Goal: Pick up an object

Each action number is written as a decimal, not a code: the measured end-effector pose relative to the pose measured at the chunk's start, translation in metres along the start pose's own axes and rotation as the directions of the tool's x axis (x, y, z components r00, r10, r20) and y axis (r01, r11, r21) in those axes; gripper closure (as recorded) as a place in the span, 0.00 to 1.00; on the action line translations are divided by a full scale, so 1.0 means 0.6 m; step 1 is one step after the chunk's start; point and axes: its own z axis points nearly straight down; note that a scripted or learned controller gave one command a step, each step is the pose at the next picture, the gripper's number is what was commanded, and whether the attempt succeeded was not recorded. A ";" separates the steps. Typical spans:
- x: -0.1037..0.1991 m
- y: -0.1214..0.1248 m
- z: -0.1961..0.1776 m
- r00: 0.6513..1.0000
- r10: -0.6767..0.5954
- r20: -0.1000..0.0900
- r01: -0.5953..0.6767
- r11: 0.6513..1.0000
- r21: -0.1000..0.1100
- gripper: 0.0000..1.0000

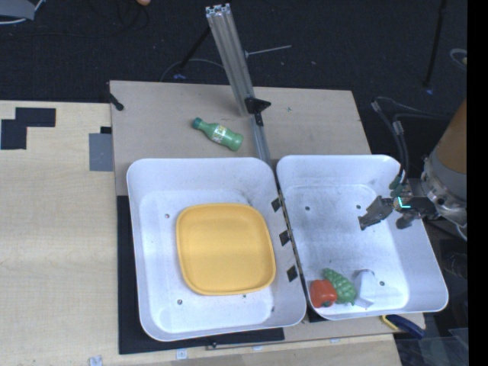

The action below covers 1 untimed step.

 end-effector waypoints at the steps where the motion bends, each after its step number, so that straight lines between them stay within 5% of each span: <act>1: 0.000 0.000 0.000 1.000 0.000 0.000 0.000 1.000 0.000 0.00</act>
